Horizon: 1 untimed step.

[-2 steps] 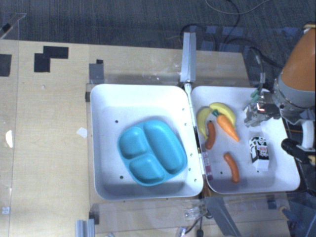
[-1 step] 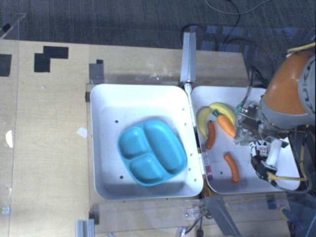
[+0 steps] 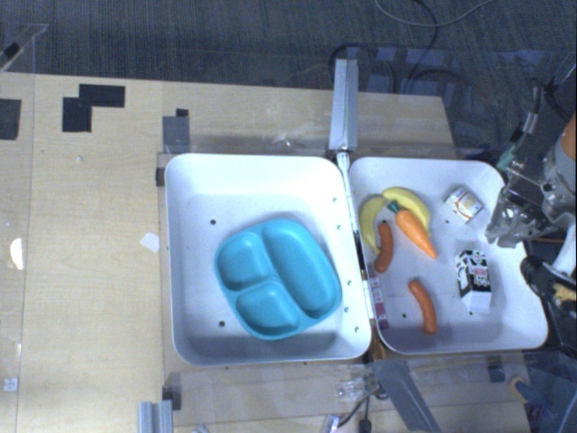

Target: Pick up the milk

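Camera view: fixed above the bench (image 3: 90, 242), looking down at a slant on two white bins set side by side.
Left bin (image 3: 194, 197): holds a blue tray (image 3: 278, 276) with three compartments, lying near the bin's middle.
Right bin (image 3: 505, 327): holds the milk, two sausages, a carrot, a banana and a small packet.
Milk (image 3: 474, 280): small carton with a black-and-white cow pattern, lying in the right half of the right bin, near its right wall and apart from the other items.
Carrot (image 3: 414, 227): orange, lying at a slant in the upper middle of the right bin, touching the banana.
Banana (image 3: 403, 198): yellow, curved, at the upper left of the right bin, partly under the carrot.
Sausage one (image 3: 384, 245): reddish, just left of the carrot, beside the banana.
Sausage two (image 3: 424, 305): reddish, in the lower middle of the right bin, left of the milk and apart from it.
Packet (image 3: 464, 204): small, white and tan, at the upper right of the right bin, above the milk.
Jaws (image 3: 512, 225): at the right wall of the right bin, up and to the right of the milk, not touching it; spread or pressed together cannot be told from this view.
Arm (image 3: 554, 174): grey, entering from the right edge.
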{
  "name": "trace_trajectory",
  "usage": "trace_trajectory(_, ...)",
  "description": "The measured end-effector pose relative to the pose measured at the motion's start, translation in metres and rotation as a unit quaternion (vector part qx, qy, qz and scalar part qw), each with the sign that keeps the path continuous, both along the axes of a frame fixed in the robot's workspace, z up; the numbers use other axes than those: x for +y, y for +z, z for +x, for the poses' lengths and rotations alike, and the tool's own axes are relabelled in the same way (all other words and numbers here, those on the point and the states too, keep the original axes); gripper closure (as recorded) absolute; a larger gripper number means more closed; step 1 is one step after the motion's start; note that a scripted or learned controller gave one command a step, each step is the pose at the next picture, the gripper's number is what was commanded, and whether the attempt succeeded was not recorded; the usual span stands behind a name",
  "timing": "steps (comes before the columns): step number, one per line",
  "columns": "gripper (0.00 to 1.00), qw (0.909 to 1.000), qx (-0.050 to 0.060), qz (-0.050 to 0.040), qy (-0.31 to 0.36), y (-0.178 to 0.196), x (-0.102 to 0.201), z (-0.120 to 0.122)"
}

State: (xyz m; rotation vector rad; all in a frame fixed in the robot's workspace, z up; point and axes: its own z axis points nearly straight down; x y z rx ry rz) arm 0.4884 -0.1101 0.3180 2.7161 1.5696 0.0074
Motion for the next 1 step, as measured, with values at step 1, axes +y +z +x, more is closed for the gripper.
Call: trace_trajectory(1, 1.00, 1.0000, -0.001, -0.0008, 0.004, 0.0106, 0.0007, 0.0017)
